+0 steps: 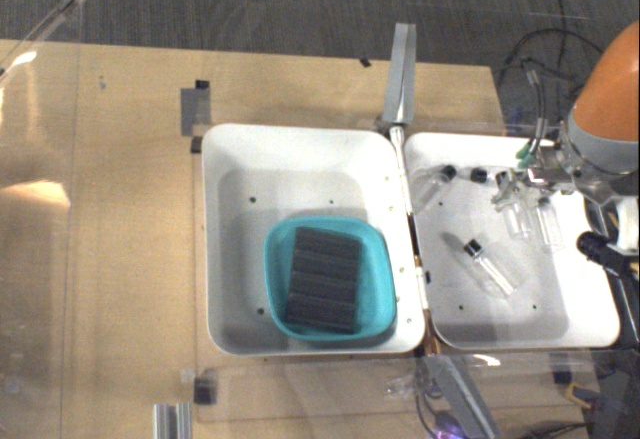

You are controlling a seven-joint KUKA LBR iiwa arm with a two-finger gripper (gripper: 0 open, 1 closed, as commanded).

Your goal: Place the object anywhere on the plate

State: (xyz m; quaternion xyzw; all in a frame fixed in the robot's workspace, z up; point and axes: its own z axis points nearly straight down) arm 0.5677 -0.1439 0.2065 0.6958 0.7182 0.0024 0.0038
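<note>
Lying on teal plate (377, 272) — dark ridged block (323, 278), left bin (230, 227); no legible writing; jaws' state unclear.

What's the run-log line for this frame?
plate: left bin, holds dark block | vial: right bin, loose | arm: over right bin's far right edge | placed: no

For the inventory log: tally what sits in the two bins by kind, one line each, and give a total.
Teal plate, left bin: 1
Dark ridged block, lying on the plate: 1
Clear vials with black caps, right bin: at least 1 lies clearly apart; others near the tool are too faint to count
Total clearly countable: 3
</note>
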